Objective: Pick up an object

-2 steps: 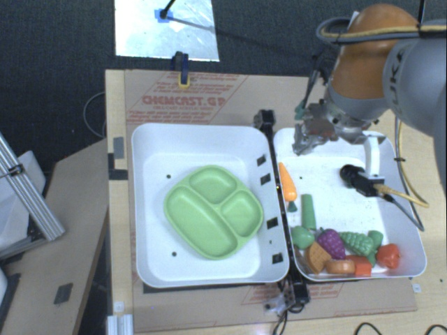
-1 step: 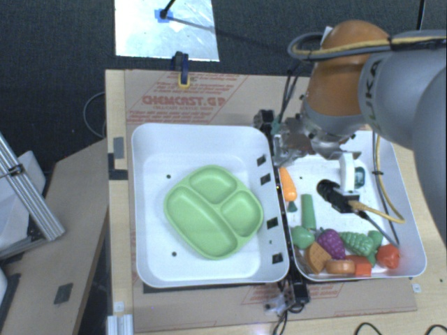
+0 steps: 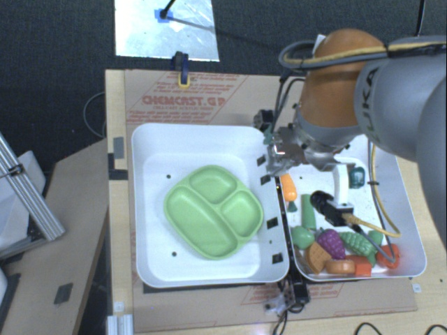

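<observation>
The grey arm with its orange band reaches in from the right, low over the right bin (image 3: 412, 246). My gripper (image 3: 278, 153) hangs at that bin's far left corner, close to the divider between the bins. Just below it an orange carrot-like piece (image 3: 288, 188) lies along the bin's left wall. Toy foods are heaped at the near end of the bin: a green piece (image 3: 302, 237), purple grapes (image 3: 331, 243), a green bumpy piece (image 3: 357, 243), a tan piece (image 3: 318, 257) and a red-orange piece (image 3: 348, 265). Nothing is visibly held.
The left bin (image 3: 150, 159) holds a light green divided plate (image 3: 213, 211). A small teal thing (image 3: 357, 178) lies in the right bin beside the wrist, and a red piece (image 3: 388, 255) sits at its near right corner. Aluminium framing (image 3: 28, 201) stands at the far left.
</observation>
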`<state>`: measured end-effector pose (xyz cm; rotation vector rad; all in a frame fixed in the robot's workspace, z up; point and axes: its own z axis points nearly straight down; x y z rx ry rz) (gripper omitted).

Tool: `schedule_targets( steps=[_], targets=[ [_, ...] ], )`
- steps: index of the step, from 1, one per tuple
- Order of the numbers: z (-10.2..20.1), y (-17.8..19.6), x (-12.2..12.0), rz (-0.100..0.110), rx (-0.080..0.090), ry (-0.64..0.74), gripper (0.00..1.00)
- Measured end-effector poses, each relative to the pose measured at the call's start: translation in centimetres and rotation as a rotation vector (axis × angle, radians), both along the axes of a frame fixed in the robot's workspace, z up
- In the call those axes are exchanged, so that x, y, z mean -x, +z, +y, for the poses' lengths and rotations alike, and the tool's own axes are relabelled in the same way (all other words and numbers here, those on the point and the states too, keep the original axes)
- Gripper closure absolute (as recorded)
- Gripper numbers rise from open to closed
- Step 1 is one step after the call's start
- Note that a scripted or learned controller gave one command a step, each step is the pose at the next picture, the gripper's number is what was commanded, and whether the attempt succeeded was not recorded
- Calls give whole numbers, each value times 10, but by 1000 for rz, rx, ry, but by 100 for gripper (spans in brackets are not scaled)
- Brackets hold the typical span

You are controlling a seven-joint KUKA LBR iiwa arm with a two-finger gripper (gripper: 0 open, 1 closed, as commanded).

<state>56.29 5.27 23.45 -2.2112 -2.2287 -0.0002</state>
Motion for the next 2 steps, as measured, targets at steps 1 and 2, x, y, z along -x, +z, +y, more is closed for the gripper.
schedule_targets(
  steps=[1,2],
  targets=[
    [-6,-1,0,-1,1,-5,100],
    [0,-1,-7,-3,0,-3,100]
  ],
)
